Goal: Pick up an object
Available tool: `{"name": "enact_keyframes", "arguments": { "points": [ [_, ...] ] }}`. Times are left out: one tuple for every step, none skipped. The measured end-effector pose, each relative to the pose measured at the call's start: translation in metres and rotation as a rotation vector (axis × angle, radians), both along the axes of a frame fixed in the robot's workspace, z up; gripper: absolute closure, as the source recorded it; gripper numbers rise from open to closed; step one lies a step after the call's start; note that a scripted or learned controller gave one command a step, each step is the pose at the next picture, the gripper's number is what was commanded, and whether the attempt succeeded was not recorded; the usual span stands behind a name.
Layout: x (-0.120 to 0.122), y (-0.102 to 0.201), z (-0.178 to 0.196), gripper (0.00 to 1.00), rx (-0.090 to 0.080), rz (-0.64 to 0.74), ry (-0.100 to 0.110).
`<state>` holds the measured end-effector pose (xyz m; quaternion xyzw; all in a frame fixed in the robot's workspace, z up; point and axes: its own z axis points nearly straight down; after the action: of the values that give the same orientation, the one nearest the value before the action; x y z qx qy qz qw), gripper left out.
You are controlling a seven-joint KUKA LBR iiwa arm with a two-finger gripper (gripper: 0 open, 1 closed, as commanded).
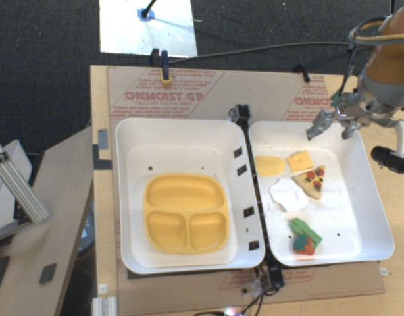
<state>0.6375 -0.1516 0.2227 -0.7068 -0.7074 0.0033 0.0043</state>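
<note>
The end effector [333, 124] is hovering, fingers apart and empty, over the right bin's [376, 209] far edge, while the pizza slice [313, 182] is lying mid-bin, likely light, stiff plastic, best gripped across its narrow sides.

Toy food pieces lie loose in the right-hand white bin [360, 176], all flat on its floor. A pale yellow oval piece [269, 166] sits nearest the bin's left wall, with an orange cheese square [299, 160] just beside it. A pizza slice [313, 182] with red dots rests next to the cheese, tilted, its edge touching a white fried-egg shape [289, 195]. A green and red vegetable piece [304, 236] lies apart, toward the bin's near wall.
</note>
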Motion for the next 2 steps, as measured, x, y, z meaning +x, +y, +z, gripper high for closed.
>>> {"name": "enact_keyframes", "arguments": {
  "points": [
    [0.003,0.0,0.008,0.0,-0.002,0.002,-0.012],
    [0.003,0.006,-0.054,0.0,-0.001,0.003,-0.008]
  ]
}}
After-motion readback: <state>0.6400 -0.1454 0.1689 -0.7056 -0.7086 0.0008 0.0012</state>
